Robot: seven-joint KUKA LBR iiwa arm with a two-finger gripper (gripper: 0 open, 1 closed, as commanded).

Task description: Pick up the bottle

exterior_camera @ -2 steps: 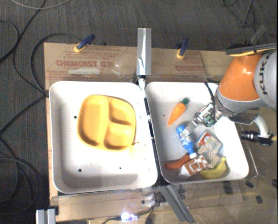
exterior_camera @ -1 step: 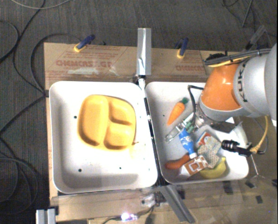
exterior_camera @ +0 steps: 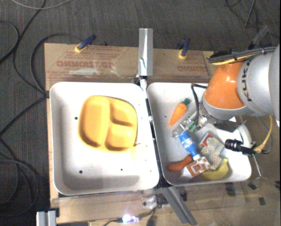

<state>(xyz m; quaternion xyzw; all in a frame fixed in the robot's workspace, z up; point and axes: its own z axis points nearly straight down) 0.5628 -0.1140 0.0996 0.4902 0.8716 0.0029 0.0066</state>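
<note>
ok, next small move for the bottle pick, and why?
Probably a short descent straight onto the bottle. The gripper sits over its upper end in the right bin, with the carrot just beside and the hot dog and box crowding its lower end.

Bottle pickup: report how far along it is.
Done: the gripper has reached into the right bin, by the bottle. In hand: lining up a grasp. Left: the bottle lies flat among the carrot and banana, not lifted.
</note>
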